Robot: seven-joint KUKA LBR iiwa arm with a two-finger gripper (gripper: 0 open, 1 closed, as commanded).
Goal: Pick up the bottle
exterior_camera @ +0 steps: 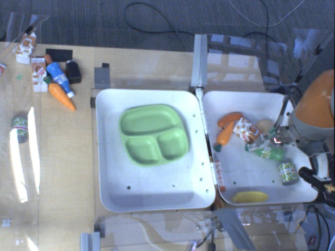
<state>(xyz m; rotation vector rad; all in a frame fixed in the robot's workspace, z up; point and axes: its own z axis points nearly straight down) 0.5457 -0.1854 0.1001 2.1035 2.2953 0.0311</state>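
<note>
Green bottle lying flat mid right bin, probably just dumped there; pincer right beside it, can't tell whether wide or narrow.

The arm is a rounded grey body with a broad orange band across its upper part. Below the grey shell sit black fittings and thin dark cables. The pincer is a small metal-coloured piece with pale reflective faces.

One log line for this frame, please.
arm: over right bin edge | gripper: by bottle | bottle: lying in bin, not lifted | grasp: unclear
</note>
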